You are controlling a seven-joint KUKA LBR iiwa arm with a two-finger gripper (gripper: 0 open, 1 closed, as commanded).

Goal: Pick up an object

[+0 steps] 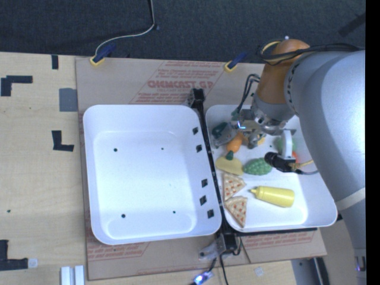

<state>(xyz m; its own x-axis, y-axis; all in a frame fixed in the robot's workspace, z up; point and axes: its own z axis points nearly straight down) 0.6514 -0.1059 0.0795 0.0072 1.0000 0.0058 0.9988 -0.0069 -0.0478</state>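
Pincer being lowered over the crowded back end of the right bin; no object seen to be held.

The pincer (249, 130) is being positioned low in the right bin (314, 215), just above a small orange piece (236, 142) and beside a dark green item (221, 130); whether it is open or closed cannot be told, as the wrist is covering it. Candidate objects are lying close together: a yellow wedge (230, 165), a green bumpy piece (257, 167), two pizza slices (232, 185), and a yellow mustard bottle (274, 195) lying apart toward the front. The left bin (95, 120) is sitting alongside on the desk (35, 159). For a clean grasp, one object is best being targeted at its centre, with neighbours kept from being nudged; the isolated bottle is judged the easier pick.
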